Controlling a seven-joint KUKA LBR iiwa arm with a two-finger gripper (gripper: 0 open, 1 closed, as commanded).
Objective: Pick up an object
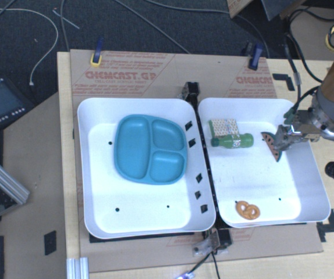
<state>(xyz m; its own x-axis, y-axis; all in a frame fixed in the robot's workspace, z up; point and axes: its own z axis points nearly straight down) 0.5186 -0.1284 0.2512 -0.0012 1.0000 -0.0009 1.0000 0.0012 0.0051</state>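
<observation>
resting flat, twisted glossy pretzel (248, 210)

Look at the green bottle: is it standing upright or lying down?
Lying down: the green bottle rests on its side in the right bin.

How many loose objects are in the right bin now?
3. A green bottle lies by a patterned packet near the back; a pretzel sits at the front. The gripper may hide something at the right side.

Robotics lab, clamped bench (155, 68), loose cables (50, 16)
</observation>
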